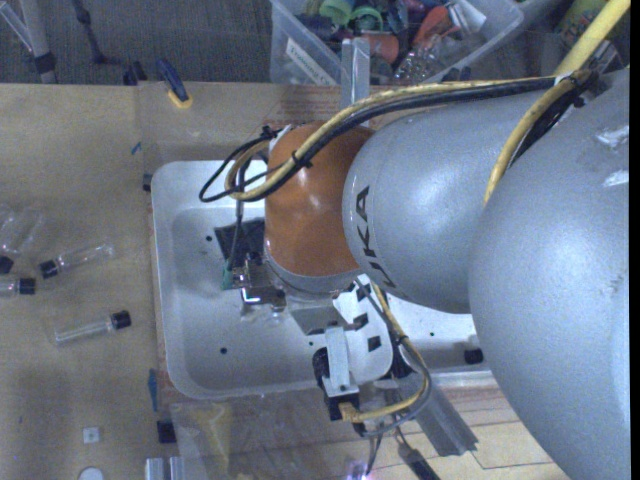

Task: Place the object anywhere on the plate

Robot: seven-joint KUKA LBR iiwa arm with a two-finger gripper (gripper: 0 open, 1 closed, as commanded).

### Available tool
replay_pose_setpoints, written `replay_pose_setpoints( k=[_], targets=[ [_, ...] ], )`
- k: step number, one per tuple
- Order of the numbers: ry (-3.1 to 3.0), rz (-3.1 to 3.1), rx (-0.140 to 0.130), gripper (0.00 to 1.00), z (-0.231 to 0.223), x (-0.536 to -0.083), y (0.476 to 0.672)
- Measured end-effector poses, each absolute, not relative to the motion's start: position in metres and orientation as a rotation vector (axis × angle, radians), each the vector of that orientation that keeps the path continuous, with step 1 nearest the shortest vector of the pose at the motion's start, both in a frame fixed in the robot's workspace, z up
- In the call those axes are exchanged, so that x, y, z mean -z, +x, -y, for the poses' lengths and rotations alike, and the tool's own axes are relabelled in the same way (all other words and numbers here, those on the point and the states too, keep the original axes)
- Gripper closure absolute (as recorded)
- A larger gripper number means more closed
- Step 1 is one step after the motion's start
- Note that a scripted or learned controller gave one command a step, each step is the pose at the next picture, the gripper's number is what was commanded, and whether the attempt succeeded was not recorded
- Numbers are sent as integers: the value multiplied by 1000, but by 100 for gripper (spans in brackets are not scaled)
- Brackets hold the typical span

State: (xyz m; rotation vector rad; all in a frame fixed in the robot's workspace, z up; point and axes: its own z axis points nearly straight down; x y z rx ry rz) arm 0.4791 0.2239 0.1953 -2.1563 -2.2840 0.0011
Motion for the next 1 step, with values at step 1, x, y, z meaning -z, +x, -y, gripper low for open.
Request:
replay_pose_setpoints(
  k=[1],
  targets=[
    [-2691,1621,-3,100,-199,-147,558]
  ],
)
